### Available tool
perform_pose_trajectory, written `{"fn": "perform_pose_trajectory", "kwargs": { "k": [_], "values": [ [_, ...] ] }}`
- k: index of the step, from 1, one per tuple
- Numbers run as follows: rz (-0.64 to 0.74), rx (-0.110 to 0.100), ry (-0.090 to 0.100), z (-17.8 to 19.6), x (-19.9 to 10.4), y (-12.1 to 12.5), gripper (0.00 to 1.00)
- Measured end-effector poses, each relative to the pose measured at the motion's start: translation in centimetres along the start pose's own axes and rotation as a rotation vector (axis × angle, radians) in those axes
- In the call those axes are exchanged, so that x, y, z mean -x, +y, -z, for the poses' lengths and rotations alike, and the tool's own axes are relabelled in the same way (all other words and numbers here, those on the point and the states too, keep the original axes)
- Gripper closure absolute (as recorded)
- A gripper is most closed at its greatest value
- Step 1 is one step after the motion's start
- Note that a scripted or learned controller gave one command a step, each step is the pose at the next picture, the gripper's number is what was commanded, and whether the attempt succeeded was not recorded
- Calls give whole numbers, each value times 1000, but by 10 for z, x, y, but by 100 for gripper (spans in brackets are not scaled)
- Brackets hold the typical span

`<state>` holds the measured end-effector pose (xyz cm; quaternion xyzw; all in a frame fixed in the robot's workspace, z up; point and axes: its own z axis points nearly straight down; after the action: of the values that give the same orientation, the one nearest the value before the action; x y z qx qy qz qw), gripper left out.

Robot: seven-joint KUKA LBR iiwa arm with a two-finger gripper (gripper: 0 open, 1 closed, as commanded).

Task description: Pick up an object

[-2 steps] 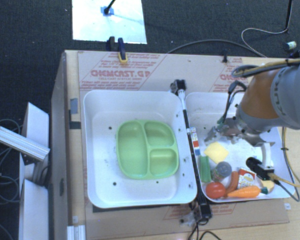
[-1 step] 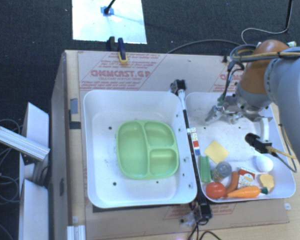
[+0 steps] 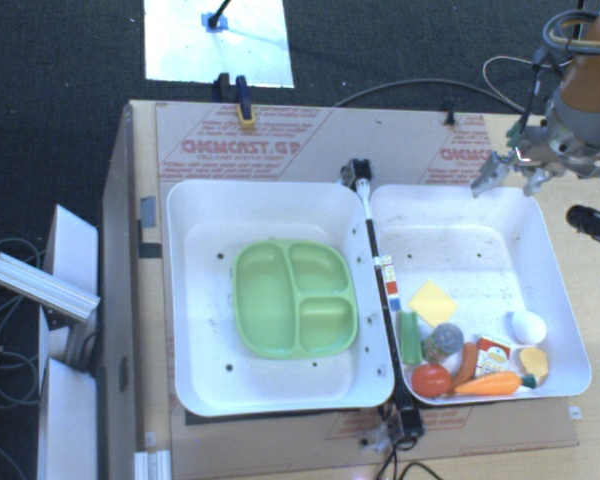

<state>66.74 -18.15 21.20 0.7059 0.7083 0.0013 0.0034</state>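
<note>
Claw (image 3: 505,173) hanging open, gripping nothing, over right bin (image 3: 540,233) top-right rim; toys are sitting at 6 o'clock from it, egg (image 3: 527,326) nearest, carrot (image 3: 490,384) lying sideways.

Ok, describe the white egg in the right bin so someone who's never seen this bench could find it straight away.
Start at the shallow white right-hand bin, where the toy foods are heaped in the near corner. At the right end of that heap, against the bin's right wall, lies the smooth white egg, just above a small tan piece. It is the only plain white, rounded item among coloured neighbours.
</note>
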Motion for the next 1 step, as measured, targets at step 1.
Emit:
{"fn": "perform_pose_trajectory", "kwargs": {
  "k": [1],
  "values": [
    [-1, -5, 2, -127, 18, -79, 0]
  ]
}}
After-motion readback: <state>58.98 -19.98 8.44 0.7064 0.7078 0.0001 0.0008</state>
